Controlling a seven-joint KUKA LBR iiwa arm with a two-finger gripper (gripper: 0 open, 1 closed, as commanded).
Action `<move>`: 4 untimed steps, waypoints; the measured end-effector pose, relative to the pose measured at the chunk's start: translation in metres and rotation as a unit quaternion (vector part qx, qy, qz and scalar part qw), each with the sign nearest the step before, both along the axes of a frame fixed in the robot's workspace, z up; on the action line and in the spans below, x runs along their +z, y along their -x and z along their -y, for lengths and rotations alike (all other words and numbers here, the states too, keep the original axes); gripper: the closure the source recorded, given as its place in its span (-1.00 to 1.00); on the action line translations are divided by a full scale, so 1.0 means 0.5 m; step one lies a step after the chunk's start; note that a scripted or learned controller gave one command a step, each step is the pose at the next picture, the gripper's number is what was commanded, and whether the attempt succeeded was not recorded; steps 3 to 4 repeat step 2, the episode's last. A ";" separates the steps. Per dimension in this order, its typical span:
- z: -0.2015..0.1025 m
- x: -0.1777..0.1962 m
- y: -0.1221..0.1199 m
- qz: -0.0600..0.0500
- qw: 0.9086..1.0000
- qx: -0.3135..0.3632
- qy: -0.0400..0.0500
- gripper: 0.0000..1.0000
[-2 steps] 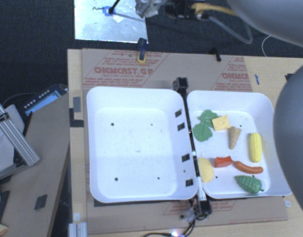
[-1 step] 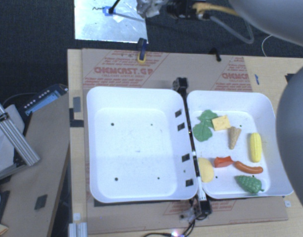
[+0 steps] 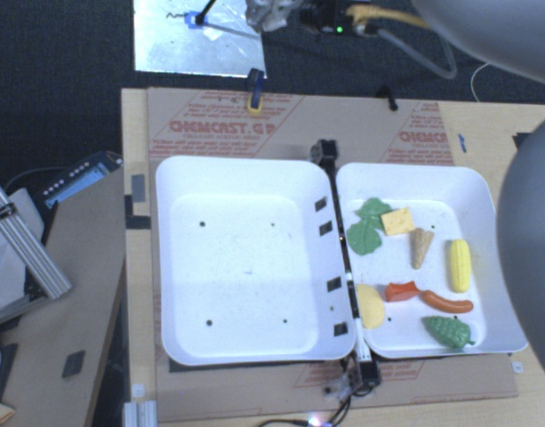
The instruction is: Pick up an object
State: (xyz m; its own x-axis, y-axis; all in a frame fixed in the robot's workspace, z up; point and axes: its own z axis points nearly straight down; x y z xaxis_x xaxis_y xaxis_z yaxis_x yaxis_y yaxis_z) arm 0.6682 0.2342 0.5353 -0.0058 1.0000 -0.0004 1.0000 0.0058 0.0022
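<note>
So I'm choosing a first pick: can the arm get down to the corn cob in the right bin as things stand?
Probably yes. The corn cob lies flat in the right bin, apart from the cone and sausage, with nothing on top of it.

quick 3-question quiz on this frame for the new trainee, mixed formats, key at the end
1. True or false: the yellow corn cob toy lies in the shallow white bin on the view's left.
2. Which piece lies nearest the black hinge strip between the bins? A) the round pale yellow lemon-like toy B) the orange-red sausage toy C) the tan cone toy
3. Fill in: the yellow cheese wedge toy touches the ____ leafy toy on its left in the view.

Key: 1 false, it lies in the shallow white bin on the view's right; 2 A; 3 green.
</note>
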 end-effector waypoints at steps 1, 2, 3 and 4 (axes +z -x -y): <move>0.000 0.000 0.000 0.000 1.000 0.000 0.000 1.00; 0.000 0.000 0.000 0.000 1.000 0.000 0.000 1.00; 0.000 0.000 0.000 0.000 1.000 0.000 0.000 1.00; 0.000 0.000 0.000 0.000 1.000 0.000 0.000 1.00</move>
